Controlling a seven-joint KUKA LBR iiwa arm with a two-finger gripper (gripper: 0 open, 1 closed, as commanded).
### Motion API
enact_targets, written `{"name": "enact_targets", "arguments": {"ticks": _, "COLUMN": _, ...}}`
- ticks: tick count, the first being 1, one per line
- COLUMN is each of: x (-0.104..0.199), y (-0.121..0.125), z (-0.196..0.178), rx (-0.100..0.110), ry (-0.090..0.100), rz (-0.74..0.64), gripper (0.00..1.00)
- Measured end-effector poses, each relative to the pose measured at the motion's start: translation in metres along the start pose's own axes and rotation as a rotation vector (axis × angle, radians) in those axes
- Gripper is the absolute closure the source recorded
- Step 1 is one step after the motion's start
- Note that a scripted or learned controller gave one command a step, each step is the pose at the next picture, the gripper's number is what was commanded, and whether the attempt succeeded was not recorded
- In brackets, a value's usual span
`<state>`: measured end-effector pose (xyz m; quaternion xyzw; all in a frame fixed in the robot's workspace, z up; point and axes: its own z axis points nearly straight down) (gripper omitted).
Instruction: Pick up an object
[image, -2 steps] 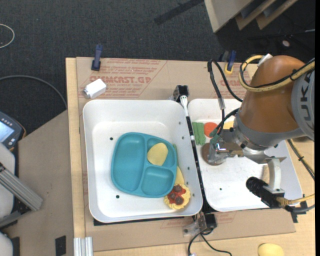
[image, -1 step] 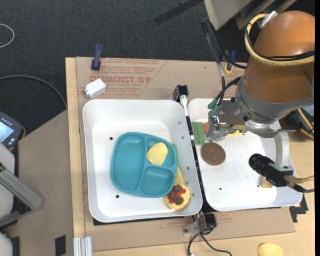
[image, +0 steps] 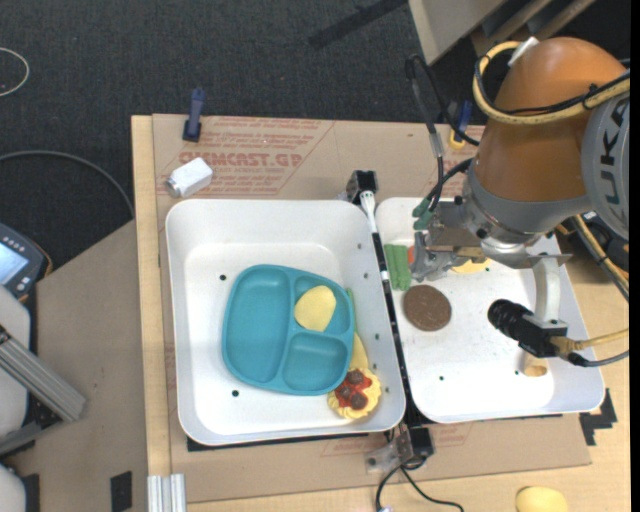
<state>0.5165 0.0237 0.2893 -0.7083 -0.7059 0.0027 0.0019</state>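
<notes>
My gripper (image: 428, 262) hangs low over the back left part of the right bin (image: 480, 395), under the grey wrist and orange band. Beside it on the left, against the bin's left wall, lies a green object (image: 399, 268). A brown round disc (image: 427, 307) rests on the bin floor just in front of the gripper. A bit of a yellow thing (image: 468, 266) peeks out beneath the wrist on the right. Nothing shows as held.
The left bin (image: 195, 300) bears a blue divided plate (image: 262, 330) with a pale yellow piece (image: 316, 307) on it and a yellow-and-red toy (image: 355, 392) at its front right. A small tan item (image: 535, 370) lies front right in the right bin.
</notes>
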Motion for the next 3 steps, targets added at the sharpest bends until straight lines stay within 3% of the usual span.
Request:
{"name": "enact_targets", "arguments": {"ticks": 1, "x": 0.037, "y": -0.038, "z": -0.063, "rx": -0.013, "ry": 0.004, "rz": -0.009, "gripper": 1.00}}
{"name": "enact_targets", "arguments": {"ticks": 2, "x": 0.043, "y": -0.036, "z": -0.122, "rx": -0.015, "ry": 0.003, "rz": -0.005, "gripper": 1.00}}
{"name": "enact_targets", "arguments": {"ticks": 3, "x": -0.002, "y": -0.009, "z": -0.018, "rx": 0.005, "ry": -0.002, "rz": 0.002, "gripper": 1.00}}
